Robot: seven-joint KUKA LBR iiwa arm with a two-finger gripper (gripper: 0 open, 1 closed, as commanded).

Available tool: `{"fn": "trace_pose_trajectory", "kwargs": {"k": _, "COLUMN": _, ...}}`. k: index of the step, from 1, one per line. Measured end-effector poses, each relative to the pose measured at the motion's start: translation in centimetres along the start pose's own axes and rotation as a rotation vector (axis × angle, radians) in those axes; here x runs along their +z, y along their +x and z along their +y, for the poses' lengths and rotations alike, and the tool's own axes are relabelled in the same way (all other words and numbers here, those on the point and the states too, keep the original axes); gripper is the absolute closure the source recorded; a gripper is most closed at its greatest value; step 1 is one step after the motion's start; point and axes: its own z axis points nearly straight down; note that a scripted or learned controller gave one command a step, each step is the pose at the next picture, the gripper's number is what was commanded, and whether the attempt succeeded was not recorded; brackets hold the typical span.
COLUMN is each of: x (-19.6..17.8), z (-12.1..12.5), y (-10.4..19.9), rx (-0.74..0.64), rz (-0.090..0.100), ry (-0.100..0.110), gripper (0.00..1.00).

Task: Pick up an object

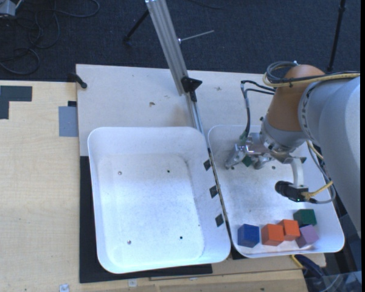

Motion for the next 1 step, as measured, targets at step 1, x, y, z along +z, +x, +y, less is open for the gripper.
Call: {"fn": "trace_pose_trajectory", "kwargs": {"k": 1, "x": -0.04, "z": -0.45, "y": -3.96, "rx": 0.005, "rz": -0.002, "ry": -0.002, "gripper": 0.00}}
